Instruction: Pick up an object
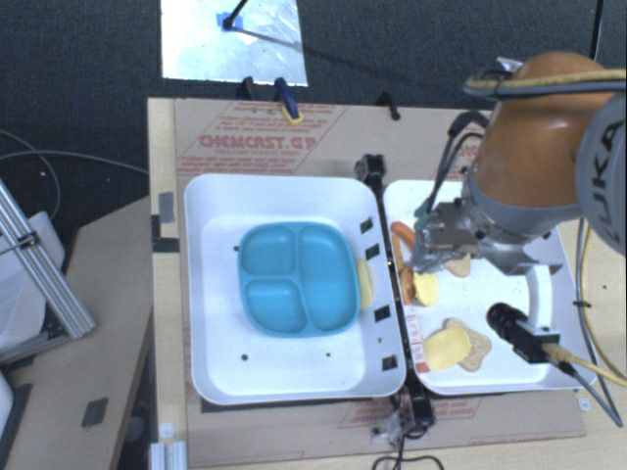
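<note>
In the right bin, my gripper hangs low over the left side, just above a small yellow piece. An orange sausage-shaped piece lies just left of the gripper, and a thin orange strip lies by the bin's left wall. A tan round piece peeks out under the wrist. A yellow slice on a tan toast shape rests near the front. The arm's bulk hides the back of this bin.
The left bin holds a blue divided plate, with a pale yellow piece against the plate's right edge. A black-clipped divider separates the two bins. Cardboard lies behind them.
</note>
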Action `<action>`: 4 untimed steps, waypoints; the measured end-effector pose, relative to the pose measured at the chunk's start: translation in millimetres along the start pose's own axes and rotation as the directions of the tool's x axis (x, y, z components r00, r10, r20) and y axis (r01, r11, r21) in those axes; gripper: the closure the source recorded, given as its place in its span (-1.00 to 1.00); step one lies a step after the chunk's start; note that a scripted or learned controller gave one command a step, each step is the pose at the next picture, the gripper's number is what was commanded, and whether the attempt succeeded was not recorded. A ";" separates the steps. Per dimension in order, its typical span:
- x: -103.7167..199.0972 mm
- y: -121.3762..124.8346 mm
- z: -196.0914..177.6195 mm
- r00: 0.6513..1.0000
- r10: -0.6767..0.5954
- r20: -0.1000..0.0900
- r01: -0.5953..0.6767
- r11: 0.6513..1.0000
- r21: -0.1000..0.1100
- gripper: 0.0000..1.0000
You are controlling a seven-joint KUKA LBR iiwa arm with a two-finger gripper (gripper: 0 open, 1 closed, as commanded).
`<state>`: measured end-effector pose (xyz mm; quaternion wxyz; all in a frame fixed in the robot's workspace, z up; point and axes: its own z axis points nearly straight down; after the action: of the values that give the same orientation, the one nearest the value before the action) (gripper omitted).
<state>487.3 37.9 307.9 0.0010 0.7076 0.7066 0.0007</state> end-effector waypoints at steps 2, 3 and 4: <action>-10.1 -1.3 37.3 1.000 0.004 0.002 -0.004 1.000 0.007 1.00; 1.7 42.8 94.4 1.000 -0.005 0.000 0.005 1.000 0.005 1.00; 45.7 2.4 82.8 1.000 -0.009 -0.003 0.009 1.000 0.004 1.00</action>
<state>489.9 83.6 225.1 -0.0015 0.7043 0.7099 0.0005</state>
